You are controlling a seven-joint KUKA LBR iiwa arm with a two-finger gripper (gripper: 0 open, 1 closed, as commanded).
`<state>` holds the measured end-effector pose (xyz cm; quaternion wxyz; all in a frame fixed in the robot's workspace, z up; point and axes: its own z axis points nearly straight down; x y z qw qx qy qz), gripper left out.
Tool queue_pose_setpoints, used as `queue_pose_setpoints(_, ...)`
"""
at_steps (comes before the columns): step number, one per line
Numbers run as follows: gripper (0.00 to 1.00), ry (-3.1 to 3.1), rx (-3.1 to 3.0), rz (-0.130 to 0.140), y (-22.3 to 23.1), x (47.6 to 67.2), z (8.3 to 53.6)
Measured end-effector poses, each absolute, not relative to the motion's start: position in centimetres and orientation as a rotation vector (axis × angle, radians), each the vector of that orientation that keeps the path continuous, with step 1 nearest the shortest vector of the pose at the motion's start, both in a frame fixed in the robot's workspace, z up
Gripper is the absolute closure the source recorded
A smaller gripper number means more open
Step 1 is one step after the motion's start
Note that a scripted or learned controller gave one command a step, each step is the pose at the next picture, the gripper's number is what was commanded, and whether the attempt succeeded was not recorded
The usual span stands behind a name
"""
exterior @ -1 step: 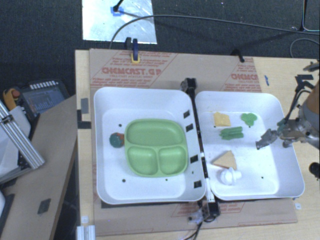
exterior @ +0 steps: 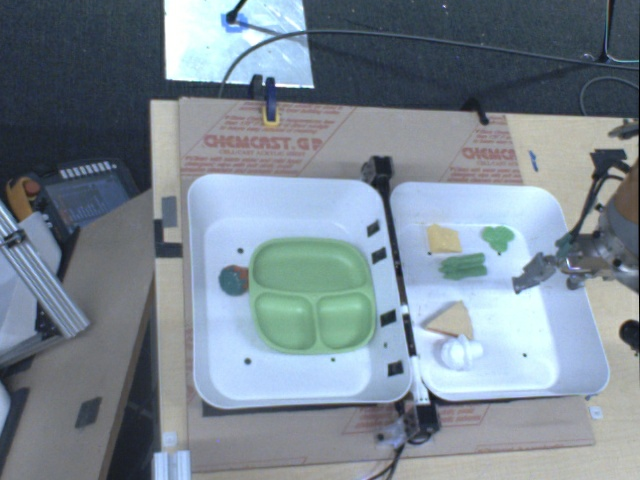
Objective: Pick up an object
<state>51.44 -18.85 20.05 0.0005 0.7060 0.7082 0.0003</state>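
Candidates sit in the right white bin (exterior: 575, 368): a green ridged bean-like piece (exterior: 463, 265), yellow square slab (exterior: 444, 239), green leafy bit (exterior: 497, 236), tan wedge (exterior: 451, 319), small white lump (exterior: 460, 352). All small, flat, well spaced. We judge this as the approach step: our pincer (exterior: 530, 276) hangs at the bin's right side, nothing in it; released or clenched, we cannot tell. Next: line up over one piece, likely the bean, and descend. Left bin (exterior: 215, 368) holds a green divided tray (exterior: 308, 295).
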Motion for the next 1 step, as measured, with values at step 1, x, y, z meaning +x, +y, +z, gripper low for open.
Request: queue_pose_setpoints(1, 0.00, 2.225, 2.222, -0.002, -18.44, 51.05, 13.90)
